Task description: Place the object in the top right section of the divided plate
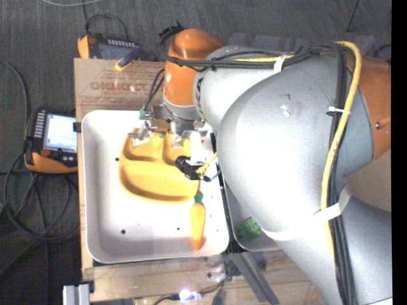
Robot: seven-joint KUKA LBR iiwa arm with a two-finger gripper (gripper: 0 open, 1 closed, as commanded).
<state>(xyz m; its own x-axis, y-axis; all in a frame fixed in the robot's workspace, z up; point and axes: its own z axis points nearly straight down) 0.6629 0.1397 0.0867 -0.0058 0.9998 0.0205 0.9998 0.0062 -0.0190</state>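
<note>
Nearest us, at the front right corner of the left bin (102, 189), lies the carrot (198, 224), lengthwise along the bin's right wall, green top pointing away from us toward the plate. It rests on the bin floor, apart from the tool and just short of the plate's near rim. A small green thing (250, 229) sits in the right bin, mostly hidden under the arm.

We judge the carrot to be a light plastic toy: stiff, smooth, probably a little slippery, and tapered, so it could roll or squirt out of a pinch. We would take it across its thick middle, fingers square to its length, not at the narrow tip or the leafy end.

Farther back, the yellow plate (156, 170) sits in the middle of the bin, with 1 wide section near us and smaller sections beyond. The tool (181, 146) hangs over the plate's far right part, under the orange wrist. We cannot tell how it is set, and we see nothing in it.
</note>
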